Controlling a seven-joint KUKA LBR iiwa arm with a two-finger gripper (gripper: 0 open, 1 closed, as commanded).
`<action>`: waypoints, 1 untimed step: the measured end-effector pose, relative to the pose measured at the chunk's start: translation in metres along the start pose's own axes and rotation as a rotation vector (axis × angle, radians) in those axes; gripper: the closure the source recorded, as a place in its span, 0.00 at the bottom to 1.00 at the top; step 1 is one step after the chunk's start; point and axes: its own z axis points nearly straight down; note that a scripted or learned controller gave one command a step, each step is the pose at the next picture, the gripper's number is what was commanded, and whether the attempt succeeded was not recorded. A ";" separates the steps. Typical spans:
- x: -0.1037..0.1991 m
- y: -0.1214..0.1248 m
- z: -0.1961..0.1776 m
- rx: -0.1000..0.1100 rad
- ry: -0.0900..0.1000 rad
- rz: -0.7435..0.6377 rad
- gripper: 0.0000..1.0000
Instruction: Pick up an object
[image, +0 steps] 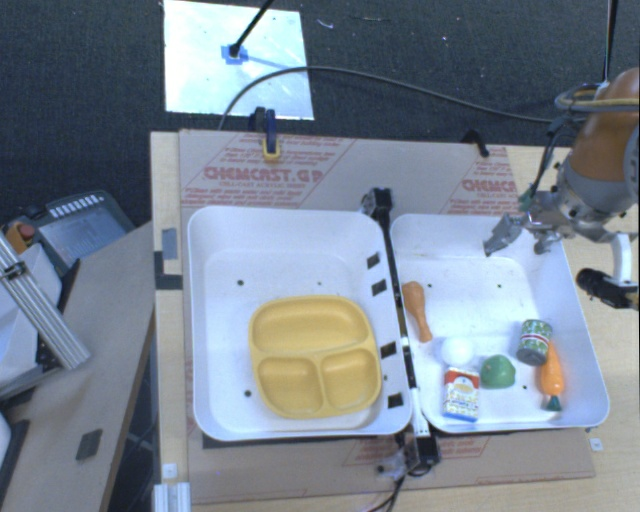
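Overhead, open, empty hand (522, 236) above right bin's (575, 290) bare far half, objects crowded along near rim.

Glossy yellow plastic tray (315, 368) in smooth white plastic bin (230, 250)

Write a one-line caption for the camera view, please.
Gripper open above right bin with toy carrot, can; yellow tray in left bin.
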 end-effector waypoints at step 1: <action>0.005 -0.002 0.062 0.000 0.000 -0.001 0.00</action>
